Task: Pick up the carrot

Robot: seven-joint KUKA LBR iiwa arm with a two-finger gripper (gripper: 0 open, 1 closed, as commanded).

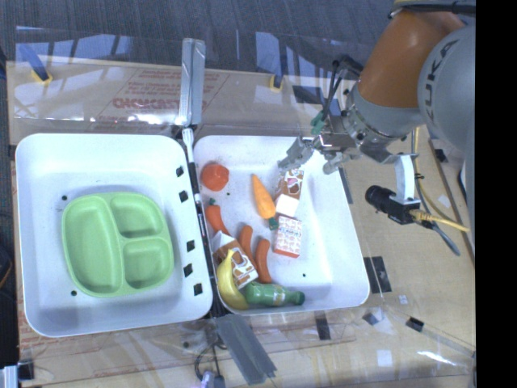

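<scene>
the small orange tapered carrot (263, 197) lies loose in the right shallow white bin (343, 241), beside a brown-and-white carton (289, 194). the metal two-finger end effector (311, 153) hovers over the bin's upper edge, fingers spread, pinching nothing.

Arm (420, 63): cut off by the top and right edges, up and right of the pincer (311, 156). Pincer finger state too small to tell. Banana (229, 289), well below the pincer: partly hidden under a small packet (240, 267) and a green bottle (273, 296). Print on the carton (288, 237) just below the pincer: too small to read.
</scene>
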